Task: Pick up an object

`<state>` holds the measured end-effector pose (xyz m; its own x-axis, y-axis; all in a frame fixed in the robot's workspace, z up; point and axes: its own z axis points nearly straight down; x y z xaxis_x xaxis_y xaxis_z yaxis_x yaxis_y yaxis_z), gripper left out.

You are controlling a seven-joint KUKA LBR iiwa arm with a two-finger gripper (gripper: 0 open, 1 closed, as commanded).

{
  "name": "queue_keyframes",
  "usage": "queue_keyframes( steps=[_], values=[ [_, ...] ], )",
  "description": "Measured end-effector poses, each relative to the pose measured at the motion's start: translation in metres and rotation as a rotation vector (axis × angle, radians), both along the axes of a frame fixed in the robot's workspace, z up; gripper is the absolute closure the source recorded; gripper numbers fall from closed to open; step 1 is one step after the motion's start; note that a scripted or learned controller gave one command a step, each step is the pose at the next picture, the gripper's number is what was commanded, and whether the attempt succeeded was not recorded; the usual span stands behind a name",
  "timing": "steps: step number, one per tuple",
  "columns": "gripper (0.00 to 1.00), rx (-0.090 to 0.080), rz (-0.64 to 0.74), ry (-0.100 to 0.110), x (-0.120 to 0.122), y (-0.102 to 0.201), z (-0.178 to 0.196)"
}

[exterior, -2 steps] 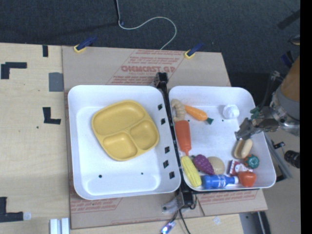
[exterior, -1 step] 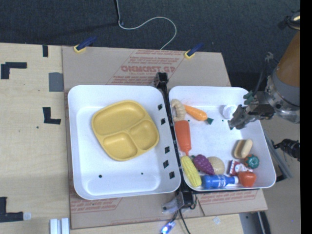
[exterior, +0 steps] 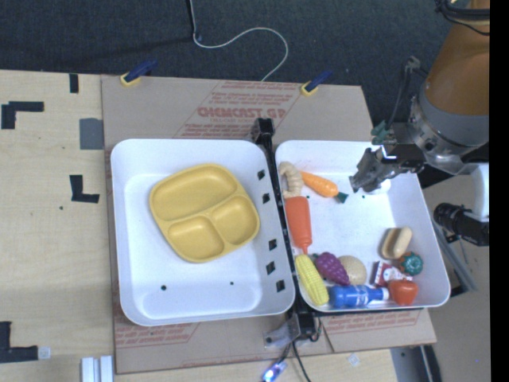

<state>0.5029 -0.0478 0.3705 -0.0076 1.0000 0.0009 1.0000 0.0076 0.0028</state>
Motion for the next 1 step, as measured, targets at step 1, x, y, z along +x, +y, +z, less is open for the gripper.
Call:
queue_keyframes(
  steps=[1],
  values=[
    [1.00,0.001,0.001,0.002,-0.0199,0.0655,0.0225]
  ],
)
